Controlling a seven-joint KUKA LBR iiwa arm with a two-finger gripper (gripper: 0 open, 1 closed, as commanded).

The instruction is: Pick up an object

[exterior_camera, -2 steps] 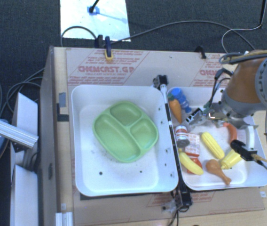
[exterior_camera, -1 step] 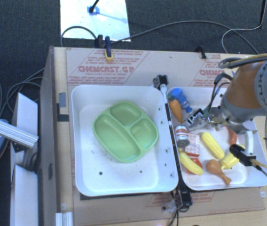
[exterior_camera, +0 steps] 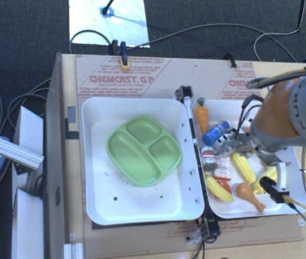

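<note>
The right bin holds several toy foods. An orange carrot lies at its far left, and a blue bottle is just below it. A small red-labelled jar, a corn cob, a yellow banana and a tan drumstick lie nearer the front. My gripper hangs low over the middle of this bin, just right of the blue bottle and above the corn cob. Nothing can be seen held in it.
The left bin carries a green divided plate. A dark divider rail runs between the bins. The grey arm with its orange band covers the right bin's far right part. Cables trail over the bench's back.
</note>
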